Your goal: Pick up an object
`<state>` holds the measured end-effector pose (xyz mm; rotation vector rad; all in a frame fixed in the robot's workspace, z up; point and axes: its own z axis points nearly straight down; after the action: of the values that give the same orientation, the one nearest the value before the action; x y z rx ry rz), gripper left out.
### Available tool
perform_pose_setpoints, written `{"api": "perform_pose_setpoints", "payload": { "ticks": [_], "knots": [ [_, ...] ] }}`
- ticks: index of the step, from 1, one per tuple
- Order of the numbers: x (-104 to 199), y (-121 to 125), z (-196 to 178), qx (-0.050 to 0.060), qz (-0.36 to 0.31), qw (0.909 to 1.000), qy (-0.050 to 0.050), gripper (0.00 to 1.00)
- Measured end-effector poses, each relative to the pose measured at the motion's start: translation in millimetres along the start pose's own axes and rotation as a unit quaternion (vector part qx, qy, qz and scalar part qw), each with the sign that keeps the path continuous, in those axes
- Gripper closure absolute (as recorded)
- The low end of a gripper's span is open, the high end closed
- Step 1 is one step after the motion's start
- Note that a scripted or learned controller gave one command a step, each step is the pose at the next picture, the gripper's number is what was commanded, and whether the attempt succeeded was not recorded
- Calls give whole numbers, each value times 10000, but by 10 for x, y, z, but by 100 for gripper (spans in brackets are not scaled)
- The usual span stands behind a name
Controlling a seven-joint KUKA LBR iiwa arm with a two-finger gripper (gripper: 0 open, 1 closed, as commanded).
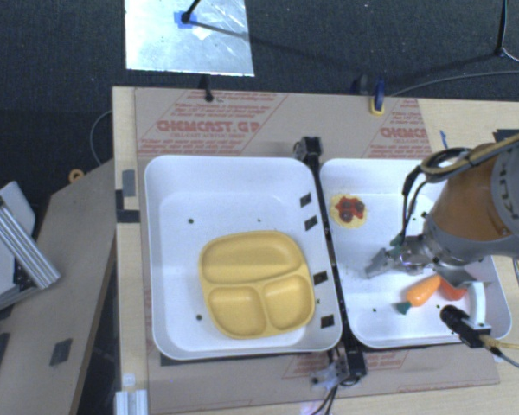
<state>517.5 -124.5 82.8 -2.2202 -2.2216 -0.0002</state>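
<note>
Yellow tray (255,284): being carried in the left bin (177,201) at 6 o'clock of its floor, well apart from the tool.
Carrot (421,290): being taken as the likeliest thing to pick; it is lying in the right bin (369,318) near the front wall.
Carrot's long axis: being run from the green end at 8 o'clock to the thick end at 2 o'clock.
Key relation: the carrot is being found at 4 o'clock of the tool (376,266), near it but apart.
Tool: being held low over the right bin's floor, pointing toward 8 o'clock; nothing is being seen gripped, and whether it is apart or together cannot be told.
Red piece (452,290): being half hidden just beside the carrot's thick end.
Round toy (349,209): lying at 11 o'clock of the tool.
</note>
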Motion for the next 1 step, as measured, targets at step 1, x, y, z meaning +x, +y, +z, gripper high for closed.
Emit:
{"api": "perform_pose_setpoints", "payload": {
  "ticks": [1],
  "knots": [
    [6, 17, -134, -23, -8, 10000, 5, 100]
  ]
}}
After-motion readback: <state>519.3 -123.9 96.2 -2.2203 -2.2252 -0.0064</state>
